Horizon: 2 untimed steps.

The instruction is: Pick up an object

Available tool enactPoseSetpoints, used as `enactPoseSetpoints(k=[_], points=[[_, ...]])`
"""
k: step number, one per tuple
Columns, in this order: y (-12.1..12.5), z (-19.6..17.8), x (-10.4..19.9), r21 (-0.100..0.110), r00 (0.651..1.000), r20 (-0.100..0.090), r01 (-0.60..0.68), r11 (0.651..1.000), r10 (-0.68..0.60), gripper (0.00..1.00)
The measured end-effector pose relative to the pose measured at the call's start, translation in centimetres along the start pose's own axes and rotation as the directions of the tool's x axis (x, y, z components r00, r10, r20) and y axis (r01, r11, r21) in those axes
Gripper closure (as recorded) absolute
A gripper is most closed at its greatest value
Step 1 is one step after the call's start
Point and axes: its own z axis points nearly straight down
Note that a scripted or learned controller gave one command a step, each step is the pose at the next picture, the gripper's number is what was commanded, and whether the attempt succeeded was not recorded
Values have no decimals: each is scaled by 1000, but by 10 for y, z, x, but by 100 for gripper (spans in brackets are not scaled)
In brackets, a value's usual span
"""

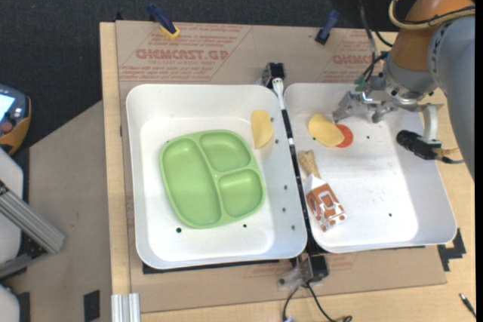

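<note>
The brown board (226, 49) under the bins bears red print at its far edge, apparently "CHEMCAST GP", above the left bin. The same print repeats at far right, partly hidden.

I see the bench (226, 45) topped with brown cardboard carrying red print, and two shallow white bins lying on it side by side, touching along the middle. The left bin (143, 162) and the right bin (392, 185) sit square to the board. A blue clamp (163, 20) and another blue clamp (327, 26) grip the cardboard's far edge.
</note>
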Motion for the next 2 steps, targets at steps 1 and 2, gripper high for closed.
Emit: enactPoseSetpoints(k=[1,2], points=[[-1,0,-39,2,1000,-1,-1,1000,1,0],[-1,0,-37,4,1000,-2,2,1000,-2,0]])
